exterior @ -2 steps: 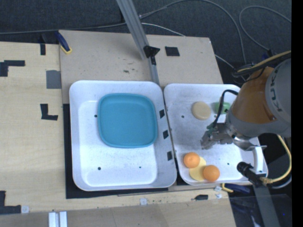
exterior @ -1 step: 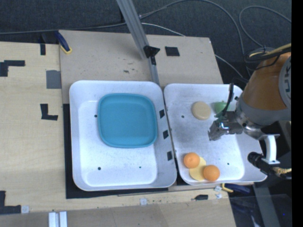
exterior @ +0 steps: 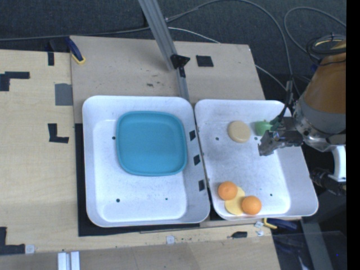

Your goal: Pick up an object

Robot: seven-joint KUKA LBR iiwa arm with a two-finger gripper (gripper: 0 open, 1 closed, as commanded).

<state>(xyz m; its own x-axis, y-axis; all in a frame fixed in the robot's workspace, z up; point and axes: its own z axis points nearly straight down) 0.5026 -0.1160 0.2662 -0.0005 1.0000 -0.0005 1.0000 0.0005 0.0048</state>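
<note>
The desk [exterior: 34, 167] is a pale wood-grain board with dark tape patches stuck on it, set over a dark grey carpeted floor [exterior: 225, 4] where thin cables loop. A slanted grey metal pole [exterior: 160, 30] crosses the far edge of the desk and ends between the two bins. No readable writing or brand marks show anywhere.

The left bin [exterior: 95, 201] is a shallow white tray with rounded corners and faint speckles. In it lies a blue square plate [exterior: 151, 142], smooth, with soft rounded corners.

The right bin [exterior: 292, 190] is the same white shape. The arm [exterior: 329, 94], grey with an orange band, reaches over its right rim. The gripper [exterior: 269, 142] hangs dark over the bin's right half; whether its fingers are open or closed cannot be told.

A small green object [exterior: 261, 127] lies just beside the gripper at its far side. A beige round object [exterior: 239, 131] sits to the left of it. Near the front rim, two orange balls [exterior: 228, 190] rest on and against a flat yellow disc [exterior: 233, 205].
</note>
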